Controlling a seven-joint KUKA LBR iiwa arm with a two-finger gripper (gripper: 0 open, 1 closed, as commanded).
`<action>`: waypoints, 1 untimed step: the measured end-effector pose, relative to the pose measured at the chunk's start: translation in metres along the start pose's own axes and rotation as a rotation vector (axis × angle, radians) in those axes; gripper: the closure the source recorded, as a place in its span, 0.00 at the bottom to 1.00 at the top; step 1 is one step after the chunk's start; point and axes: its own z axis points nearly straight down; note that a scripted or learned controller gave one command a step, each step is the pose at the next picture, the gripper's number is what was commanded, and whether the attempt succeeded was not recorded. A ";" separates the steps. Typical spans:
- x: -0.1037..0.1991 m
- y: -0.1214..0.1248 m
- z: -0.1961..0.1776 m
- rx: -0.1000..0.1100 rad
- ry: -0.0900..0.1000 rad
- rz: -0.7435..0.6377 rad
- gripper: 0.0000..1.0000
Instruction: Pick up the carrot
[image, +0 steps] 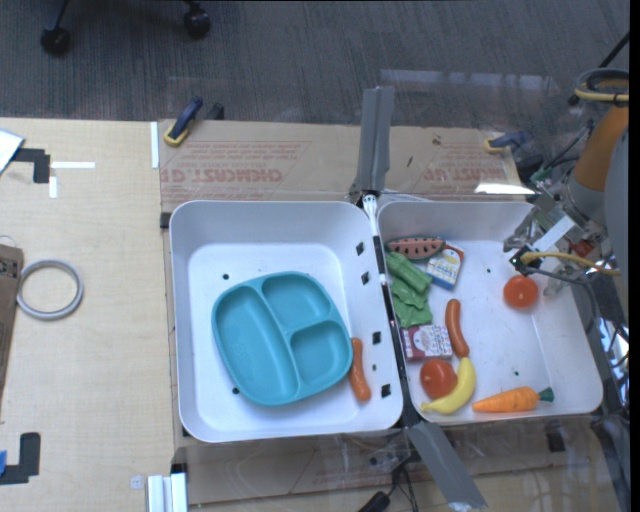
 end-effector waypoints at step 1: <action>0.000 0.000 -0.009 -0.002 -0.003 -0.006 1.00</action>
